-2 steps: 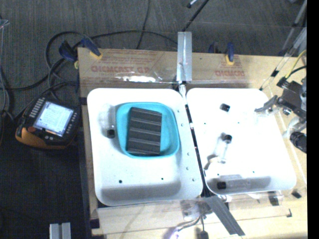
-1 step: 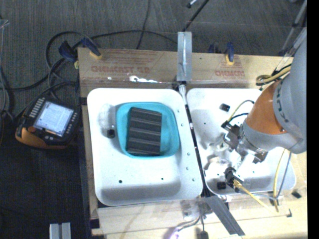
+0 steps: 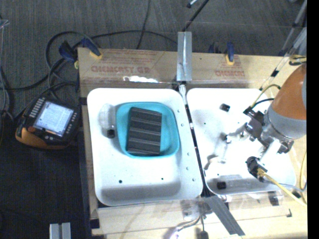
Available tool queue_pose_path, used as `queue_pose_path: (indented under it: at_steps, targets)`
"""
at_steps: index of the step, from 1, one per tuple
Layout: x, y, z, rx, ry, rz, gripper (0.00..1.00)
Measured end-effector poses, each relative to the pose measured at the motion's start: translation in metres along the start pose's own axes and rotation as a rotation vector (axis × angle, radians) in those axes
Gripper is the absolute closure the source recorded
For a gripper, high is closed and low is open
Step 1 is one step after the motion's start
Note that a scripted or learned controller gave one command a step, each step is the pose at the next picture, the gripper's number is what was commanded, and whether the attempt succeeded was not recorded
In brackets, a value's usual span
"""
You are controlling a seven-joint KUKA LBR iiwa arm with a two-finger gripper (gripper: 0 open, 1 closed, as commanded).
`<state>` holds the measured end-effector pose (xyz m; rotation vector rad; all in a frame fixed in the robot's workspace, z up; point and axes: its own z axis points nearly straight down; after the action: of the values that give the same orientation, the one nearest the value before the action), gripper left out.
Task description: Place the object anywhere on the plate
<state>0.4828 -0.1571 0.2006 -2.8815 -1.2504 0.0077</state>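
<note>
Here your gripper (image 3: pixel 219 148) hangs over the right bin (image 3: pixel 279 176), fingers spread, pinching nothing. The dark ridged block (image 3: pixel 144 130) lies on the blue plate (image 3: pixel 171 128).

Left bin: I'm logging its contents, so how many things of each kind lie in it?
Turquoise plate: 1
Dark ridged block, lying on the plate: 1
Pale translucent object, beside the plate's left edge: 1
Total: 3

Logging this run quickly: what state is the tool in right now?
Tool: over the right bin, open or closed cannot be told; the dark ridged block lies on the blue plate.
</note>
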Motion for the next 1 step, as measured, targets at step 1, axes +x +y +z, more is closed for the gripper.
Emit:
queue_pose_path:
  at_steps: [1]
  targets:
    - [0.0000,0.0000,0.0000,0.000,0.000,0.000,0.00]
